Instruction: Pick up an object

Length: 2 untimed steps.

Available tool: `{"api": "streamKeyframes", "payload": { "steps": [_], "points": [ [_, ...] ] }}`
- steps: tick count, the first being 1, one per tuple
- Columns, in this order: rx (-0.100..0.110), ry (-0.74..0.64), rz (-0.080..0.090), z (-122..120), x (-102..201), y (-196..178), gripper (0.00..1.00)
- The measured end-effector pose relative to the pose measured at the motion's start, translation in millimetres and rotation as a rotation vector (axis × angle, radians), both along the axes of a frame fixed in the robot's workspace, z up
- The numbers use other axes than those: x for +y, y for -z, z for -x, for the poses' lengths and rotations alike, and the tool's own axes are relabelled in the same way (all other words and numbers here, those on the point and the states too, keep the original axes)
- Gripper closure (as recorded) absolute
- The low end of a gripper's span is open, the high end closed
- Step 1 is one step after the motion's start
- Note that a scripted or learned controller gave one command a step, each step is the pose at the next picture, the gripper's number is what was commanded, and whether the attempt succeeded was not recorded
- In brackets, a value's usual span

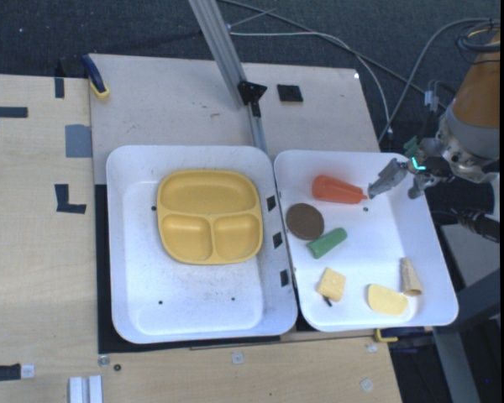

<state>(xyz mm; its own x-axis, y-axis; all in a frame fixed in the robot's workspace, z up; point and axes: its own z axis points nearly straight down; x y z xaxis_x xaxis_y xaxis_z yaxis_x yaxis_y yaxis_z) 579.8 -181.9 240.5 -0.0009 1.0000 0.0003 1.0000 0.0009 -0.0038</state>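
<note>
Six small items lie in the right bin (428, 250); gripper (378, 185), finger state unclear, sits at three o'clock of the orange carrot (336, 191), probably light, rigid, best pinched midway.

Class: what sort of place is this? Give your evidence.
Probably a robotics lab test bench: a robot arm reaching over two white bins, loose cables, and toy food like the orange carrot.

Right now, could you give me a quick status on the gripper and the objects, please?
Gripper at right bin's upper right edge, nothing between fingers. Orange carrot nearest, just beside it. Brown disc and green piece lie apart, not blocking.
</note>
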Motion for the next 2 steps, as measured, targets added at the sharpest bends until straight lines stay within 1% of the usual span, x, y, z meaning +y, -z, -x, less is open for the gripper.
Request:
{"api": "streamKeyframes", "payload": {
  "steps": [1,2],
  "points": [
    [-0.003,0.0,0.001,-1,0,-1,0.0],
    [0.001,0.0,0.0,8,6,49,0.0]
  ]
}}
